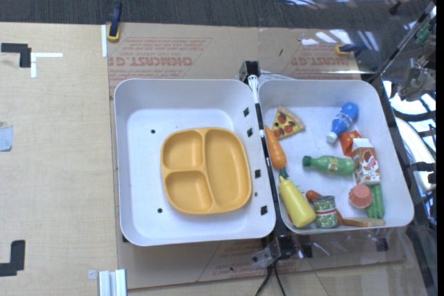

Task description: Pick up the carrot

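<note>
— Black cable (270, 277) trails off the bench (55, 170) at the near edge, and just behind it is the right bin (388, 149). Where is the carrot in that pile?

— The carrot (275, 149) lies in the right bin, hard against its left wall and running along it, thin end towards the far side. The yellow bottle (296, 204) has its cap just beside the carrot's thick near end. The pizza slice (286, 123) sits just beside the thin end. The green bottle (329, 164) lies to its right, a little apart.

— And the fingers?

— I cannot tell how far open they are, or whether they have hold of anything. The carrot rests free in the bin, so I judge the pick has not begun.

— How would you take it?

— I would come straight down over the middle of the carrot, where it is clear of both the cap and the pizza. The fingers should close across its width, not along it. The trouble is the wall: one finger has to slip into the narrow space between carrot and wall. If it lands on the rim (260, 149) instead, the grasp will likely fail.

— Any other risk?

— The carrot looks smooth and tapered, so a grip near the thin end may squeeze it out. The left bin (139, 107) with the yellow tray (206, 170) plays no part in this.
</note>
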Robot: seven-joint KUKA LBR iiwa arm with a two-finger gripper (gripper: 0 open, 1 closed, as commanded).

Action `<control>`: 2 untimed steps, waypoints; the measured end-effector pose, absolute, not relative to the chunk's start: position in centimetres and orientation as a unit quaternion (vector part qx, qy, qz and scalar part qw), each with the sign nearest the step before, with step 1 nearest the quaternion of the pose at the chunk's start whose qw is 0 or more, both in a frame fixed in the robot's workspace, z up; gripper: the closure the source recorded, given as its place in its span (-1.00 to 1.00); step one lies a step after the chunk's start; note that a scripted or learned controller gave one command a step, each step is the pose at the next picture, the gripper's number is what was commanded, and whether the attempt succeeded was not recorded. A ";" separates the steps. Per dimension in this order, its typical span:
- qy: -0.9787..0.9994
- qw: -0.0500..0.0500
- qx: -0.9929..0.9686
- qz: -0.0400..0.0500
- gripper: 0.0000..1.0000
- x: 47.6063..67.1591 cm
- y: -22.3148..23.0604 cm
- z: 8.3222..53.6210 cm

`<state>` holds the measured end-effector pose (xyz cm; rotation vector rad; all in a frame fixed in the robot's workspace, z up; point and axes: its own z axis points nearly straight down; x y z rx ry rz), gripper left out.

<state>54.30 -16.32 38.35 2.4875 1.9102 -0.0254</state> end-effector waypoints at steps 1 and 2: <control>0.609 0.003 0.793 -0.008 -1.00 54.3 -16.3 38.3; 0.611 0.003 0.792 -0.010 1.00 54.5 -16.3 39.1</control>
